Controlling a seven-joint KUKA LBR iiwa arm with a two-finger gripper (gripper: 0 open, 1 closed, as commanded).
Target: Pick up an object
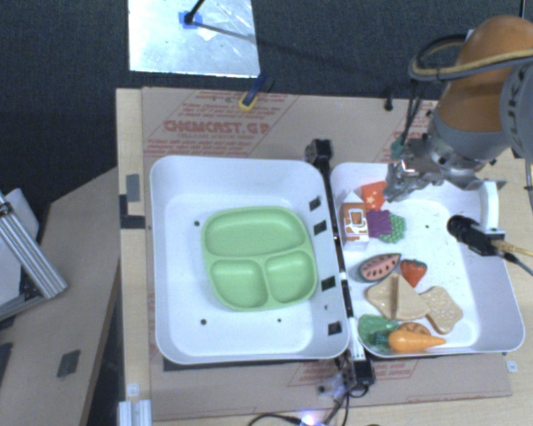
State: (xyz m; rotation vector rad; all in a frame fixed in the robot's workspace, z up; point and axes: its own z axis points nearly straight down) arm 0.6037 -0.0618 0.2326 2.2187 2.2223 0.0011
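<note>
Orange plastic toy carrot (415,337) sits nearest, light, rigid and slippery-looking; I'd pinch its thick middle. My gripper (400,183) hovers above the small orange block (372,193); grip state, can't tell.

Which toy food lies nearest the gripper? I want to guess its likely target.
The orange-red piece at the far end of the right bin, just beside the gripper; the carrot lies farthest.

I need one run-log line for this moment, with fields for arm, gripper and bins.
arm: over right bin | gripper: above orange piece, holding nothing seen | left bin: green tray
</note>
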